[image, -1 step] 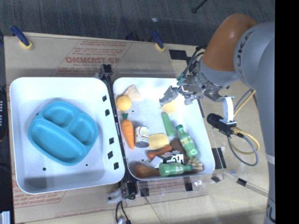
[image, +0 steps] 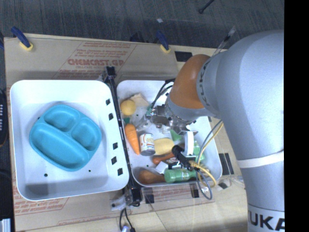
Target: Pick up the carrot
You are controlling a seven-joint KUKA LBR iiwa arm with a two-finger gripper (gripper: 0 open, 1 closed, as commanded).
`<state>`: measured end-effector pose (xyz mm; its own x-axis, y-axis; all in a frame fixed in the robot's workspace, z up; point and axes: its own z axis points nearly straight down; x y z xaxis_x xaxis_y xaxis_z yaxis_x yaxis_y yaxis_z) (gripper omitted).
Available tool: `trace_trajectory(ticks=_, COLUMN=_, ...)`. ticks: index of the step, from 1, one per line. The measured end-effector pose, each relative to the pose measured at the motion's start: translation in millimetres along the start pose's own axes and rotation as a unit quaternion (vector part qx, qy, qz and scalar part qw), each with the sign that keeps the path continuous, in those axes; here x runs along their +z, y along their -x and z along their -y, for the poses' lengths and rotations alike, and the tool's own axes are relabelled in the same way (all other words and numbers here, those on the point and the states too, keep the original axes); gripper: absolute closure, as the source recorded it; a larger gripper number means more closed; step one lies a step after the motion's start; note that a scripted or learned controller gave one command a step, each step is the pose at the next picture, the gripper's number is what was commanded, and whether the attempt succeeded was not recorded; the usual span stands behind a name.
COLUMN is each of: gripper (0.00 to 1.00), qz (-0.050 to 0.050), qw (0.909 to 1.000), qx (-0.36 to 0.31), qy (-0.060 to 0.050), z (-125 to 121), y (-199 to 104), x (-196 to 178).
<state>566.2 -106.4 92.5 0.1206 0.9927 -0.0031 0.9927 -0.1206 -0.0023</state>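
You look down from one fixed camera set above the bench (image: 72, 52), tilted so the bench's far edge runs across the upper part of the frame and its near edge sits along the bottom. The dark floor (image: 96, 8) fills the top strip. The left bin (image: 19, 95) lies in the left half of the frame and the right bin (image: 212, 173) sits just right of centre, both seen whole from fairly close. The arm (image: 251, 91) enters from the right and, being nearer the lens, looms large over the right bin's upper right corner and the frame's right side.
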Motion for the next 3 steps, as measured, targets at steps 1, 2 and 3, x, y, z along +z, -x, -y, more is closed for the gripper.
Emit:
trace_trajectory(ticks=1, gripper=0.0, qz=-0.001, qw=0.9907, qx=0.136, qy=-0.005, z=-55, y=-23, x=1)
trace_trajectory(ticks=2, gripper=0.0, qz=-0.003, qw=0.9958, qx=0.091, qy=0.002, z=-31, y=-60, x=-105)
trace_trajectory(ticks=3, gripper=0.0, qz=-0.002, qw=0.9988, qx=0.049, qy=-0.003, z=13, y=-70, x=-99)
